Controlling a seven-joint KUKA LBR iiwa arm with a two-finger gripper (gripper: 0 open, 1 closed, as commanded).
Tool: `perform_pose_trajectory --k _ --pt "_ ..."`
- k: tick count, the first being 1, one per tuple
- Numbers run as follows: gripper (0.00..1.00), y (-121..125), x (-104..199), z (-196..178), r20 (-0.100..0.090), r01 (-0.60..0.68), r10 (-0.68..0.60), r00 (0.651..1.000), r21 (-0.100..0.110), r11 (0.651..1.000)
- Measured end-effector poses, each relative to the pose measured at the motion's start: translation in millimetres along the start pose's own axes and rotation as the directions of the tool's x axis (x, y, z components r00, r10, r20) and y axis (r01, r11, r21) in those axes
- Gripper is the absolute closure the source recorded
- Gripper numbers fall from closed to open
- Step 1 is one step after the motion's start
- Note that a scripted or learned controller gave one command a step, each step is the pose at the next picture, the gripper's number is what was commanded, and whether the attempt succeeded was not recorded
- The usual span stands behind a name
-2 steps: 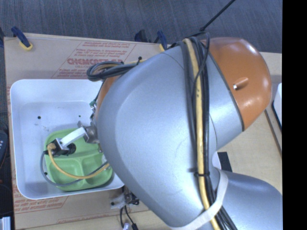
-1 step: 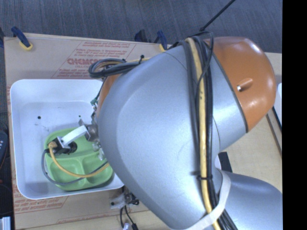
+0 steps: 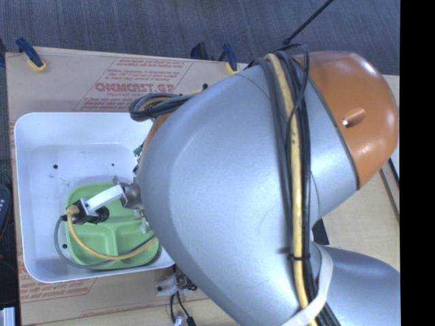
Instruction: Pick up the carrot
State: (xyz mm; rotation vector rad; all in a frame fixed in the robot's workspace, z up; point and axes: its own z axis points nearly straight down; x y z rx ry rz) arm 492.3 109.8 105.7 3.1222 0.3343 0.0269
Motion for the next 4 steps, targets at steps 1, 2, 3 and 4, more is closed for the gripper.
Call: perform_pose_trajectory --k 1,2,3,4 --pt "1.0 -28.4 -1.6 7.1 -0.012 -0.011 0.011 1.0 -0.01 1.0" --pt "1.0 19.9 -19.8 -85.8 0.017 0.347 -0.347 0.938 0.014 0.938" --pt "1.0 18.6 -19.5 -95.3 0.021 0.354 -0.354 0.935 0.02 0.935" --pt "1.0 -31.8 5.2 -197.7 0.013 0.599 -0.599 0.801 0.017 0.801"
